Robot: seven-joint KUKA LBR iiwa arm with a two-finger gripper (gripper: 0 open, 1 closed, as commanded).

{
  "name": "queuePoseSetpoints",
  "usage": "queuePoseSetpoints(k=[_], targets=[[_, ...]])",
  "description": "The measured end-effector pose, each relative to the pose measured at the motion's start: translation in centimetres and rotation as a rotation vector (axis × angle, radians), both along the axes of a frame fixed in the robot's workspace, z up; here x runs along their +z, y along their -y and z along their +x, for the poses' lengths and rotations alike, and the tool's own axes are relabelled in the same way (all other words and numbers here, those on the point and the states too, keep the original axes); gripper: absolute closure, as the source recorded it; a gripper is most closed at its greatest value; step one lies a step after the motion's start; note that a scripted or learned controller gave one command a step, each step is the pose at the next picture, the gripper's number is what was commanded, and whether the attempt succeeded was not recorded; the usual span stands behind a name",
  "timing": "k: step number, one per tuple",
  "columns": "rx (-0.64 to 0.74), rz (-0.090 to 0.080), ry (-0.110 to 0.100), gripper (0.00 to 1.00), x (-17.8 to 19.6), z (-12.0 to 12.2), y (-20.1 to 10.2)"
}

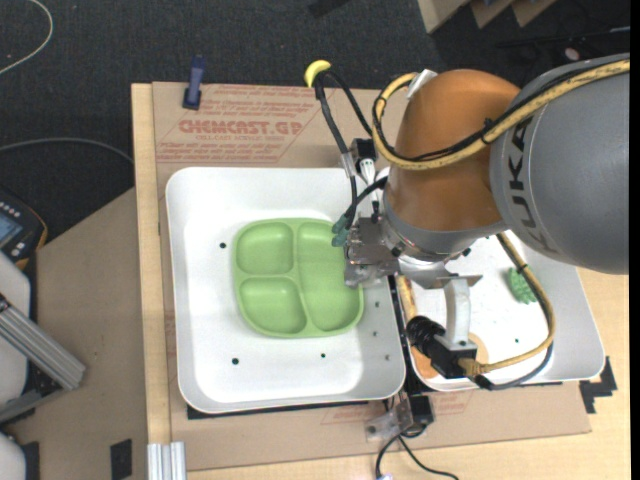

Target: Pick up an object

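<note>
A light green divided plate (295, 278) lies in the left white bin (200, 268), toward its right side. The arm's orange-banded wrist hangs over the wall between the two bins. My gripper (360, 256) is mostly hidden beneath that wrist and sits at the plate's right edge. A small green ridged object (520, 284) lies in the right bin (575, 338). An orange object (438, 368) peeks out at that bin's near left corner, partly covered by cables.
Black and yellow cables loop off the wrist across the right bin's front. Both bins rest on a cardboard sheet (240, 123) on the bench. A blue clip (193, 85) sits at the sheet's far left corner.
</note>
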State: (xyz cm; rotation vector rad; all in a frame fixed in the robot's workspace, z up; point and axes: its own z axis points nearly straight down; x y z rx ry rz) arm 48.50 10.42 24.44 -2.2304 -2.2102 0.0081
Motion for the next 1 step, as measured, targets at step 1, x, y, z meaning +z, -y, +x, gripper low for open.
queuePoseSetpoints(k=[1], targets=[[0.009,0.007,0.026,1.0,18.77,-0.43,1.22]])
